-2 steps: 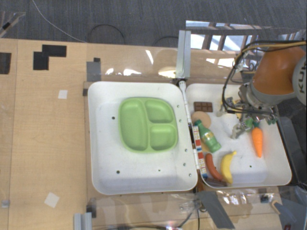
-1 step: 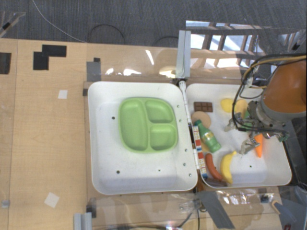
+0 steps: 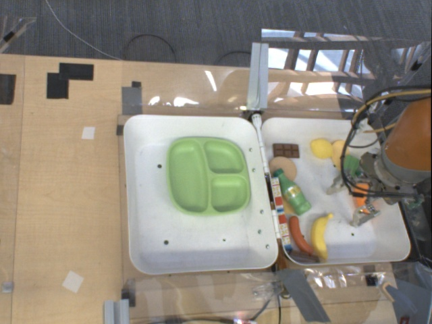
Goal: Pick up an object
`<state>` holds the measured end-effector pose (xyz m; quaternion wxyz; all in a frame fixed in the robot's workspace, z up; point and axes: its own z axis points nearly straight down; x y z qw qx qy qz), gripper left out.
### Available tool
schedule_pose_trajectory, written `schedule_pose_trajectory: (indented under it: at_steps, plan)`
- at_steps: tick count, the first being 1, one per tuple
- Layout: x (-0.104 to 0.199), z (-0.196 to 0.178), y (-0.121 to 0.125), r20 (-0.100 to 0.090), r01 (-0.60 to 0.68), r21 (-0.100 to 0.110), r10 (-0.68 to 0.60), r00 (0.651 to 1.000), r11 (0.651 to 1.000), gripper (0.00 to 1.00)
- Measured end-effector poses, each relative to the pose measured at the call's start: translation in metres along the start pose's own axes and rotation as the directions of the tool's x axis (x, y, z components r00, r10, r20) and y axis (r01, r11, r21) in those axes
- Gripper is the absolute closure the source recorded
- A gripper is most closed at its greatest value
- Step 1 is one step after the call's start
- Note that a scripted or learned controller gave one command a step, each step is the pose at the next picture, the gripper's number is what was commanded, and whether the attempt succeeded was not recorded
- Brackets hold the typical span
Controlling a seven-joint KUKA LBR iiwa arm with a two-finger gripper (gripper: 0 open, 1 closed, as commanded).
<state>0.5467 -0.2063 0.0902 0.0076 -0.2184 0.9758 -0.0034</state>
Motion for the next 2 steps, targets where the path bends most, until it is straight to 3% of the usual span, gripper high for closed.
schedule_pose_trajectory:
  at_steps: [1,2]
  plan:
    - [-0.069,0.001,0.042,0.004,0.077,-0.003,-0.077,0.997,0.997,0.00]
    - [-0.023,-0.002,0.088,0.005,-0.081,0.001,0.081,0.997,0.997,0.00]
